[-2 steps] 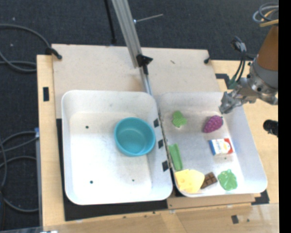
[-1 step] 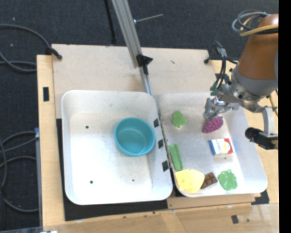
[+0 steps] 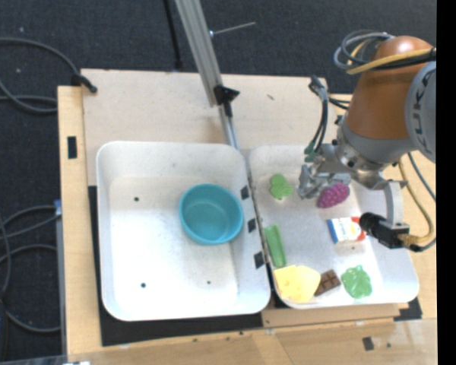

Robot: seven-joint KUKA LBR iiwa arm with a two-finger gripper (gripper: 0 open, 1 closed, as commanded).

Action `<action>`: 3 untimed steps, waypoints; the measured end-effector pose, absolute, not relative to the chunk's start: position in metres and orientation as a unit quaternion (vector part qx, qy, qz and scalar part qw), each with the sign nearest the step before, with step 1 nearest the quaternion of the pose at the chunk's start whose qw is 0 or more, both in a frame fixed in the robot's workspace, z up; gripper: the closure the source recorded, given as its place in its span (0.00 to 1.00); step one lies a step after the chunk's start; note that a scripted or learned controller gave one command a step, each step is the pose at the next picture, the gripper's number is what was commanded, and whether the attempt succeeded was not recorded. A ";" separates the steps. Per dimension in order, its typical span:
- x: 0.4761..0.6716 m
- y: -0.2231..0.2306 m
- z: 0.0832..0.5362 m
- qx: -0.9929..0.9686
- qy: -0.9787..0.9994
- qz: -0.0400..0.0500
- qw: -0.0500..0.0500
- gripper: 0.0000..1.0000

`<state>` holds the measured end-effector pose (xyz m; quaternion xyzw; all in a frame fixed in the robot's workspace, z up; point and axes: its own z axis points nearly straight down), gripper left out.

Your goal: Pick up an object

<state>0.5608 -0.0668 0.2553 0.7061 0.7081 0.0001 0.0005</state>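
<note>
My gripper (image 3: 313,184) hangs low over the back of the right bin (image 3: 387,268). A purple bunch of grapes (image 3: 334,195) lies right beside it on its right, touching or nearly touching. A small light-green piece (image 3: 280,186) sits just to the gripper's left. Further forward lie a white carton with blue and red marks (image 3: 344,229), a green stick (image 3: 274,244), a yellow piece (image 3: 296,282), a brown chocolate bar (image 3: 330,281) and a green leafy piece (image 3: 356,280).
A blue bowl (image 3: 210,213) stands in the middle of the left bin (image 3: 129,204). A slanted metal pole (image 3: 205,52) rises from behind the bins. A black cable plug (image 3: 381,229) hangs over the right bin's right side.
</note>
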 end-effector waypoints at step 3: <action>0.517 0.067 0.232 0.705 0.709 0.000 0.000 1.00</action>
